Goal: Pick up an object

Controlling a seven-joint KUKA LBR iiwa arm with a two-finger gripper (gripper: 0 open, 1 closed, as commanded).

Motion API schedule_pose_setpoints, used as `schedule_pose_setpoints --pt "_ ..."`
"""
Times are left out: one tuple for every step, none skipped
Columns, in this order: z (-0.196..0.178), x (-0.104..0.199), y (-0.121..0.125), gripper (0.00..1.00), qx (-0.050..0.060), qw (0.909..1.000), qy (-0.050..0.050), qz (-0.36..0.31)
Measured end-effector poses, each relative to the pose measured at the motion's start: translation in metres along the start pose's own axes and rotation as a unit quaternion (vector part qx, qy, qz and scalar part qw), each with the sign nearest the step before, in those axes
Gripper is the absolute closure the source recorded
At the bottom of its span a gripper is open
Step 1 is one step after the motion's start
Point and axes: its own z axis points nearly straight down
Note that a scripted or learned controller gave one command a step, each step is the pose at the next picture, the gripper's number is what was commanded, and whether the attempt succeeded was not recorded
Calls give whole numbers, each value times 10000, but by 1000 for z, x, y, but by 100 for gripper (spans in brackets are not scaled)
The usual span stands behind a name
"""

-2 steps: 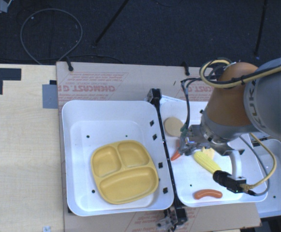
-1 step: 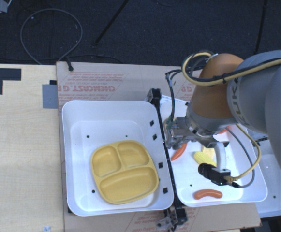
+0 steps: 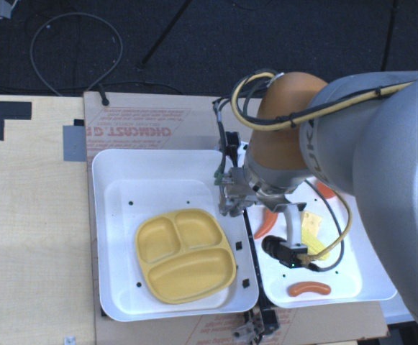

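Observation:
My gripper (image 3: 228, 201) hangs over the ridge between the two bins, at the right rim of the left bin (image 3: 115, 192). A yellow divided plate (image 3: 185, 255) lies flat in the left bin, just below and left of the gripper. In the right bin (image 3: 352, 282), an orange carrot-shaped piece (image 3: 266, 224) lies close to the gripper's right. A yellow flat piece (image 3: 311, 228) sits further right, partly behind the cable. An orange sausage shape (image 3: 309, 289) rests near the bin's front. The arm hides much of the right bin.
A small red-orange piece (image 3: 326, 190) peeks out under the arm at the right bin's back. Cardboard (image 3: 144, 124) lies beneath both bins. The wooden bench (image 3: 29, 228) stretches to the left.

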Motion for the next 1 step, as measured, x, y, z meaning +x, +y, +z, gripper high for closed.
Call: schedule_pose_setpoints --pt "-13 38 21 100 -11 10000 -5 7"
